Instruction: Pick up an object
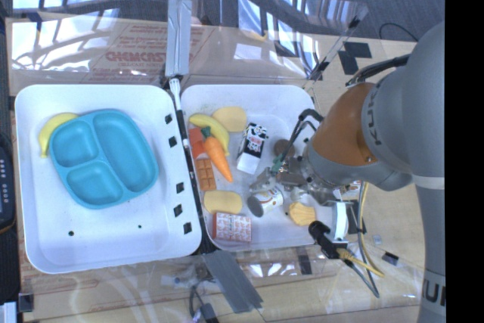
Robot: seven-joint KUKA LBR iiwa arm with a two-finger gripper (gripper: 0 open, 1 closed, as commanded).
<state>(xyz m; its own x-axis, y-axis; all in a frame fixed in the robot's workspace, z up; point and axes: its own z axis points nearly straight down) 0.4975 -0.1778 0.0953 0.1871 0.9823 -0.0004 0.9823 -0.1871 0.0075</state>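
Observation:
My gripper (265, 184) is low in the right bin (249, 93), over its middle right part. Its metal tip hangs just above a small white and red cup (268, 201). Nothing is visibly held. To the left of it lie an orange carrot (218, 155), a yellow banana (203, 122) and a brown waffle bar (206, 172). A black and white milk carton (254, 140) stands just up and left of the gripper. A tan round cookie (302, 215) lies below the wrist.
The right bin also holds a pale yellow oval (231, 118), a yellow lump (223, 201) and a red and white box (232, 227). In the left bin (45, 246) sit a blue divided plate (102, 157) and a second banana (51, 128).

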